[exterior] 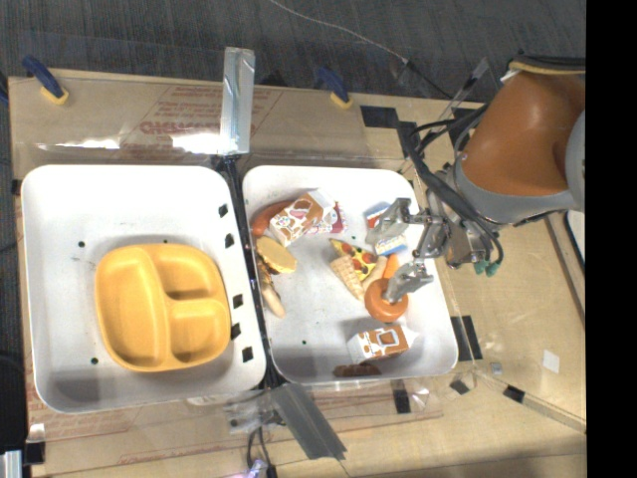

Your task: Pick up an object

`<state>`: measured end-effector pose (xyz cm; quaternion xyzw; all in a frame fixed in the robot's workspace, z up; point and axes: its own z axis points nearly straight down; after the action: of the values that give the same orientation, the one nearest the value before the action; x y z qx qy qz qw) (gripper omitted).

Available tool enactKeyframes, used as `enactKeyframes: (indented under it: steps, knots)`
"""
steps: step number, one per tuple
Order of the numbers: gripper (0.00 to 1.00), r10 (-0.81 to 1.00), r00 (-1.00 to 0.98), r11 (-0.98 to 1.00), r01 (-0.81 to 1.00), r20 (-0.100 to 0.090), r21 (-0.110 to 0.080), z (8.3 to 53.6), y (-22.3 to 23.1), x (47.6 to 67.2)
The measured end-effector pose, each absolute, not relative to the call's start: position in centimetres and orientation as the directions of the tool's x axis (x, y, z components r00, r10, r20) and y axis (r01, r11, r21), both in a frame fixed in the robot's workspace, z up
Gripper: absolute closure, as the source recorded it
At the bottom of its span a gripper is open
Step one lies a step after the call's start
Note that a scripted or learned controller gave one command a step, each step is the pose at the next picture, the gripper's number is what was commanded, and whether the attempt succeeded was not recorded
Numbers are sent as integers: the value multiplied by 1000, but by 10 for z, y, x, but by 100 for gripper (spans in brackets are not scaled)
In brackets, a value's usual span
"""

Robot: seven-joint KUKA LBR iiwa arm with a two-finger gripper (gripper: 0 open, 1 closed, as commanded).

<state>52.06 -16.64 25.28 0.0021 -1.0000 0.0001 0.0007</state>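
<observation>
A plain yellow tray (159,307) lies in a white bin (50,197); the arm (518,137) is orange and grey.

right bin (299,366): toys crowd right half | centre floor bare

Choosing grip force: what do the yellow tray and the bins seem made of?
Yellow tray: likely moulded plastic, smooth with a soft sheen and rounded compartment edges. White bins: probably thin, glossy formed plastic, judging by the rounded corners and faint reflections.

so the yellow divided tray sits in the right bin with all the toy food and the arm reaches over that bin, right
Not quite. The camera view shows the yellow divided tray in the left bin, alone. The toy food lies in the right bin, where the gripper reaches.
</observation>
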Motion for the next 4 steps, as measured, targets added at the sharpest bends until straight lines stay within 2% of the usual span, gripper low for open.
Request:
enactKeyframes:
  steps: [1, 2, 3, 4]
  knots:
    - [0, 103, -995, 995, 103, -1, 0, 106, -169, 542]
    - [0, 203, -979, 979, 203, -13, -2, 99, -137, 533]
    - [0, 283, -959, 959, 283, -21, 1, 100, -107, 485]
    - [0, 346, -938, 938, 346, -6, 1, 98, -98, 511]
